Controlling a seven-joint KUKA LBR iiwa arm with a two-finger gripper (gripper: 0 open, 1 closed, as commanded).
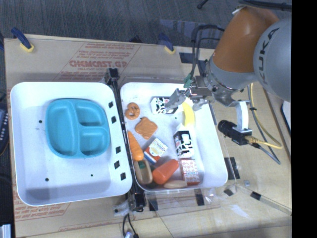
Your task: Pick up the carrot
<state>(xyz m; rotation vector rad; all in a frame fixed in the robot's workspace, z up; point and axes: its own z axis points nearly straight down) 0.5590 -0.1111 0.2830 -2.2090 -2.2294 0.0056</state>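
Zero progress on the grab so far, judging by how things sit:

Carrot: the carrot (135,147) lies along the left wall of the right bin (214,148), about halfway down that edge, thick end pointing toward the near-left corner. Nothing is touching it from above.

Gripper: the gripper (182,97) hangs over the far edge of the right bin, fingers spread apart with nothing between them. So it's open and empty.

Gap: gripper and carrot are well apart. One is up by the far wall, the other down the left side.

Neighbours: a red pepper-looking thing (165,171) and a small bottle (143,171) crowd the near-left corner just past the carrot's thick end, a brown cookie-ish piece (146,127) sits just beyond its tip, and a little snack packet (157,148) lies just beside it toward the bin's middle. A banana (188,114) and a cow-print carton (159,104) sit right under the gripper.

Other bin: the left bin (27,133) carries a blue divided tray (78,127), not involved.

Done: nothing I'd count yet.

Left: pretty much everything, I'd say. Travel over to the left wall, line up with the carrot, come down, close, lift. That wall looks like it could make the pinch awkward.
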